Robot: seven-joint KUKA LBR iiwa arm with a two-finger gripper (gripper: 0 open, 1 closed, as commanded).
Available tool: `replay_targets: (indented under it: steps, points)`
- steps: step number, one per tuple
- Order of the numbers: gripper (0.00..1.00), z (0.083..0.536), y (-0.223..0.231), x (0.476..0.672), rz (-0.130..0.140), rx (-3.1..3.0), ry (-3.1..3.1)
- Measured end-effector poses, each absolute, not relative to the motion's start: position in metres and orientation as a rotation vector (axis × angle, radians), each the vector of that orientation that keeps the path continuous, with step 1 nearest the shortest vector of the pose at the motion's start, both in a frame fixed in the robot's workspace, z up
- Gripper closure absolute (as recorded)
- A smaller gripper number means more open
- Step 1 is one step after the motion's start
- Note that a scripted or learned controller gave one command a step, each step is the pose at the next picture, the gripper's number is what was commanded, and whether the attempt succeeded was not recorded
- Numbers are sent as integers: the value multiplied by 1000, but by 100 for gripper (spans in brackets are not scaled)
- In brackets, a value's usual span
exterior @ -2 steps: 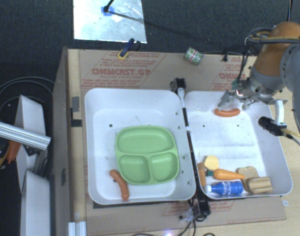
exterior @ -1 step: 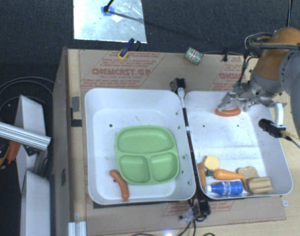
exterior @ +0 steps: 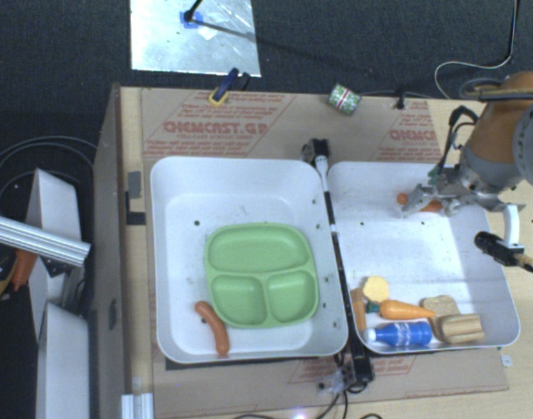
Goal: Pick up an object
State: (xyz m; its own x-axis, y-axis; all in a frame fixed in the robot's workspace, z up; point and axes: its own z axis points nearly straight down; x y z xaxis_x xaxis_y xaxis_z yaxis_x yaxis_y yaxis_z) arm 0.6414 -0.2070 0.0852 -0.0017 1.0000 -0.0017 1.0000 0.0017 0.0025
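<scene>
My hand (exterior: 432, 197) hangs low over the far part of the right bin (exterior: 510, 334), up near its back wall, with my arm coming in from the right. Something small and orange (exterior: 406, 201) sits right at my hand, on the side away from my arm; it looks to be touching the tip or just beside it, but I cannot make out whether it lies between my fingers. I cannot tell whether my hand is apart or together; it is too small and cluttered at that spot.

If that orange bit is not my target, the other things lie well apart from my hand, toward the near edge of the same bin: a carrot (exterior: 404, 309) lying crosswise, a blue bottle (exterior: 404, 333) below it with its long axis the same way, a yellow piece (exterior: 375, 288), and bread-like blocks (exterior: 460, 326). To reach them I judge I must draw back toward the near wall.
</scene>
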Motion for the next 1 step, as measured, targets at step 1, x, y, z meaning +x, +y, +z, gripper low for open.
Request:
replay_targets:
  steps: [1]
  points:
    - [0, 84, -167, 665, -17, 2231, 2228]
